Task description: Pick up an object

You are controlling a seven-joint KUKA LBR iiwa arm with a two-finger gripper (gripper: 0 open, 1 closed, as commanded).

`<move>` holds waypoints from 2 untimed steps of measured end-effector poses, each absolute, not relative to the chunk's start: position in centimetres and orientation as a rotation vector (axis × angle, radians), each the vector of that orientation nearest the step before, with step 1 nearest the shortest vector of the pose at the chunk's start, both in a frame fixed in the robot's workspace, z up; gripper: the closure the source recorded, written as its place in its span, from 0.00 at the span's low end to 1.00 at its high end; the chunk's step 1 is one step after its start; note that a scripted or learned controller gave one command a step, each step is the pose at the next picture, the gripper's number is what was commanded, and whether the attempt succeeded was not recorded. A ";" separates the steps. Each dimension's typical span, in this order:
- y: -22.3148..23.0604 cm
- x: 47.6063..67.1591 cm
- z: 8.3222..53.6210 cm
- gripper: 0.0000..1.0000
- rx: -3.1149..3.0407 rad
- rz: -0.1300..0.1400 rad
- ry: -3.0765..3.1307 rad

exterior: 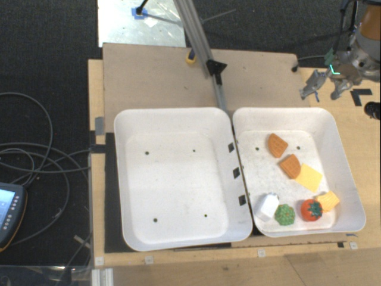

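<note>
Flat yellow rectangular block (309,177) lies in the right white bin (342,145), long axis running diagonally from upper left to lower right. Grey two-finger gripper (325,90) hangs above the bench beyond that bin's far right corner, fingers spread, nothing between them.

Two white bins (178,118); six small items in the right one, perhaps seven; two of them orange-brown pieces (277,145).

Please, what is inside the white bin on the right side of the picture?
The right bin holds two brown pieces, a yellow slab, an orange piece, a red tomato-like toy, a green piece and a white block. Anything beneath them is covered.
</note>
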State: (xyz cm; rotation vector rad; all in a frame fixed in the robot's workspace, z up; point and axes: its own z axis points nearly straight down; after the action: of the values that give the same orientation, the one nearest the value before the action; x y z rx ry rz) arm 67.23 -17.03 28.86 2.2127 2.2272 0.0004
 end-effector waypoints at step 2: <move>-17.0 67.9 16.8 0.00 2.216 -0.003 2.230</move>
State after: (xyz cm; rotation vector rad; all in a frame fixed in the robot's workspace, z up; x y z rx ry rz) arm 67.95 -16.97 16.83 2.2161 2.2297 -0.0027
